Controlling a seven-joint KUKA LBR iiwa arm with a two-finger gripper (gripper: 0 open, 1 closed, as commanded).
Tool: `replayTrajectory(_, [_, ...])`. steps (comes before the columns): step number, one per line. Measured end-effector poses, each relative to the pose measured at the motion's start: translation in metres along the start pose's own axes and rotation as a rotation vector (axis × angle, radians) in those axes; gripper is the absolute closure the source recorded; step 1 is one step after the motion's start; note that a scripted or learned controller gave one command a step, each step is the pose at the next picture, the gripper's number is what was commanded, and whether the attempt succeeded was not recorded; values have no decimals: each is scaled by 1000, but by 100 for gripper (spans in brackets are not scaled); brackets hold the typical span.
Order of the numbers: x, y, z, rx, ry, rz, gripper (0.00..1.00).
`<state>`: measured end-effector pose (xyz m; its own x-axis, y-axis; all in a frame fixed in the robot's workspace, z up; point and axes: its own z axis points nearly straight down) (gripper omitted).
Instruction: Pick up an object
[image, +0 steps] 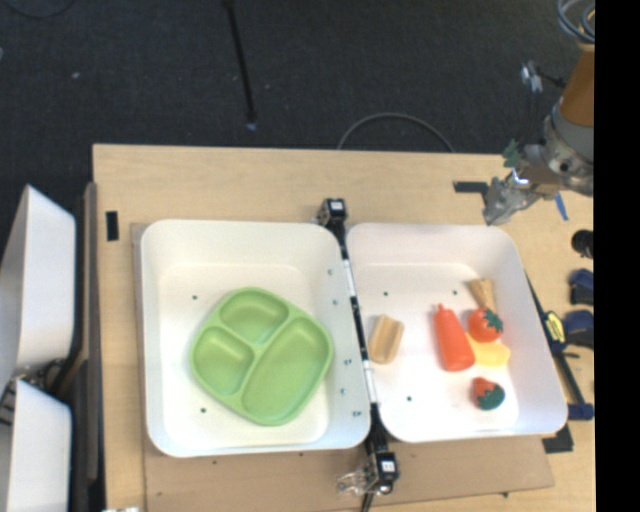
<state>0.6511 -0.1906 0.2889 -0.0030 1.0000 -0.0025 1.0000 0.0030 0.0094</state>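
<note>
I count 2 white bins: the left bin (160, 330) holds 1 green divided plate (262, 355), and the right bin (420, 262) holds 5 toys, namely 1 tan block (385, 338), 1 orange bottle (452, 338), 1 yellow piece (490, 352), 1 tan cone (483, 293) and 2 red-and-green strawberries (488, 393). The gripper (502, 203) hangs above the bench just beyond the right bin's far right corner, and I cannot tell how it is set.

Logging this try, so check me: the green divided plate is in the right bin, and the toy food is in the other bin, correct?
Not quite. In the camera view the green divided plate lies in the left bin; the toy food, such as the orange bottle, is in the right bin.
</note>
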Motion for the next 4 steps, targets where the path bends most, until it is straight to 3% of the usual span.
replayTrajectory(3, [140,-38,1,8,3,-4,100])
replayTrajectory(4, [188,-62,12,10,2,-2,100])
